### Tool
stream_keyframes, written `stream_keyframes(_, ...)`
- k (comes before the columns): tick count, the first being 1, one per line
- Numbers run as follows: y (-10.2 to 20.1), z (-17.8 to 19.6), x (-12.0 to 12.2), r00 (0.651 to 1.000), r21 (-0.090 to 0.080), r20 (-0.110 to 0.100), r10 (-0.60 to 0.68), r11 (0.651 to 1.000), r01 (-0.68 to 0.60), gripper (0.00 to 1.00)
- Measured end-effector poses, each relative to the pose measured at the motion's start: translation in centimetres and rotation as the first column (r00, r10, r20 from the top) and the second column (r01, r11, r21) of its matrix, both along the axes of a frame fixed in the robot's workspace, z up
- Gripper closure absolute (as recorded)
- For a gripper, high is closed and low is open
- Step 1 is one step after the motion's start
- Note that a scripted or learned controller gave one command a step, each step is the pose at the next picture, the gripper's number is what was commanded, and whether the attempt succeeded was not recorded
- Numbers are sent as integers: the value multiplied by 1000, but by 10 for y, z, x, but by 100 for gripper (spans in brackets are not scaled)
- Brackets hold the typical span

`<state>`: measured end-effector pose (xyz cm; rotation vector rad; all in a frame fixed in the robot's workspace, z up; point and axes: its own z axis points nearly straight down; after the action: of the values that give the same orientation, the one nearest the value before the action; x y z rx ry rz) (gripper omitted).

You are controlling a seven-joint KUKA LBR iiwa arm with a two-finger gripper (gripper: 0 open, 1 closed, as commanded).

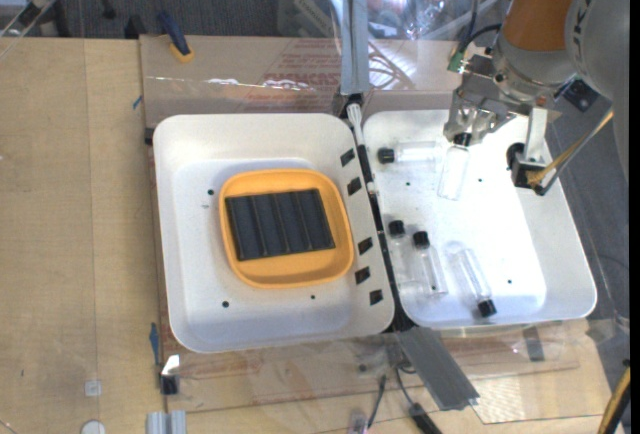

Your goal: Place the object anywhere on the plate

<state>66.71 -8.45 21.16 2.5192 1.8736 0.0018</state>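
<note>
The gripper (470,134) hung over the far part of the right bin (560,252), its fingers closed on the top of a clear vial (453,172) — a slim, see-through tube, hanging nearly upright below the fingertips. Other clear vials with black caps (445,267) lay scattered on that bin's floor. In the left bin (180,222) sat the orange plate (285,227), rounded-square, bearing a dark ribbed insert.

Two smooth white plastic bins (180,222) were set on a matt pale wooden bench (70,222), a glossy orange plastic plate (286,227) was ribbed in matt black, and clear glassy black-capped vials (470,277) were scattered.
</note>
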Motion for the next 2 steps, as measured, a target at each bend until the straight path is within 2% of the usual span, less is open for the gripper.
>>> stream_keyframes(1, 52, -12, -1, 992, 2, -6, 127, 992, -127, 100)
stream_keyframes(2, 80, -1, 0, 952, 1, -1, 307, 952, -307, 100)
